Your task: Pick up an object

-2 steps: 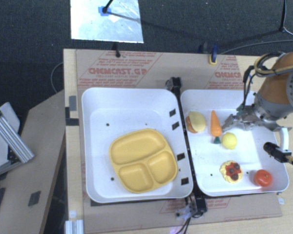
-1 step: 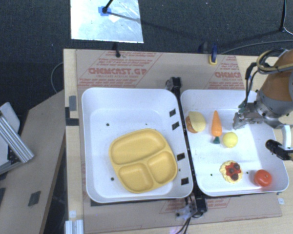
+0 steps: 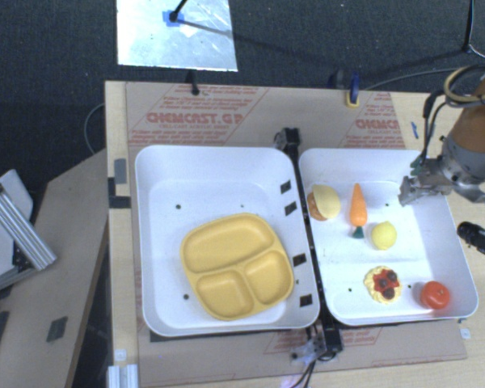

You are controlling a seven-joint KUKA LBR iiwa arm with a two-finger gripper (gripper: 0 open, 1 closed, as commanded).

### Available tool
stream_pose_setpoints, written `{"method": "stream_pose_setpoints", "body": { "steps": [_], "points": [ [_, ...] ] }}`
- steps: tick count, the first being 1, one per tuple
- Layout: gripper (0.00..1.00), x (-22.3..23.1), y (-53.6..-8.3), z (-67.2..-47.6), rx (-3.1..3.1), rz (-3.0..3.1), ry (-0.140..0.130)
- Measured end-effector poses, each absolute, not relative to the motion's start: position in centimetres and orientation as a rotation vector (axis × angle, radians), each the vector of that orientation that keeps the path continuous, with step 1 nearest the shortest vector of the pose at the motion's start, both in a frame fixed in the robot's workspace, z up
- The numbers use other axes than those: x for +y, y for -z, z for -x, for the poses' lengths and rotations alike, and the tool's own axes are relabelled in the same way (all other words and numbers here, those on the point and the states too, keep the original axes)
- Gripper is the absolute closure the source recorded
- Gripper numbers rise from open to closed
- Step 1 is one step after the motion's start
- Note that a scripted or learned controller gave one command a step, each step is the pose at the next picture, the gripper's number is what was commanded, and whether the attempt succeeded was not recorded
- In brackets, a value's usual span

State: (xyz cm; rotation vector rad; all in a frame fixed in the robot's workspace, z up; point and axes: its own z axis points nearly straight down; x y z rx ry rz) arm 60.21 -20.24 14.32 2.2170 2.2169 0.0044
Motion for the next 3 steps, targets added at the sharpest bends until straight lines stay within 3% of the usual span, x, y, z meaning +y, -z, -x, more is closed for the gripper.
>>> {"method": "stream_pose_setpoints", "body": {
  "steps": [1, 2, 3],
  "points": [
    [1.00, -19.3, -19.4, -60.3, 2.223, -2.210, -0.006],
    [1.00, -19.3, -21.2, -60.5, 2.225, -2.213, -0.003],
    [1.00, -13.7, -20.5, -61.0, 2.232, -2.210, -0.004]
  ]
}}
